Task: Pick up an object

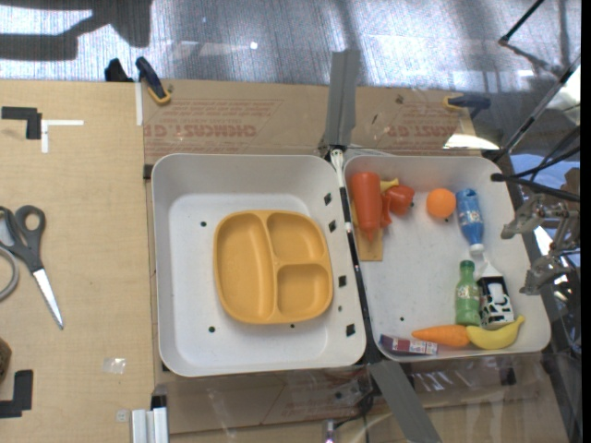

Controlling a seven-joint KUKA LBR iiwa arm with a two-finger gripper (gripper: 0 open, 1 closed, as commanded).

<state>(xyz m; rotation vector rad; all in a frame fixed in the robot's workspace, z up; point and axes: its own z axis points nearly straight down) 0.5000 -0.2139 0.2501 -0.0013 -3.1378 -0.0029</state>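
Objects for picking are lying in the right bin (416, 275), scattered along its edges. At its 11 o'clock a red cylinder (367, 201) is lying over a thin wooden block (371, 245), with a small red and yellow piece (399, 197) just beside it. An orange ball (440, 203) is sitting at 12 o'clock, and a blue bottle (469, 215) is lying near it at 1 o'clock. At 4 o'clock a green bottle (467, 293) is resting beside a black-and-white carton (496, 303). A banana (494, 335) and a carrot (440, 336) are lying touching along the 5 to 6 o'clock rim, with a small red-and-white packet (402, 345) at 7 o'clock.

The hand (545, 243) is hanging at the bin's 3 o'clock edge, apart from every object; whether it is wide or narrow cannot be told, and it is carrying nothing visible.

The left bin (185, 247) is holding a yellow divided plate (274, 266). Scissors (32, 257) are lying on the table (74, 340) at the view's 9 o'clock.
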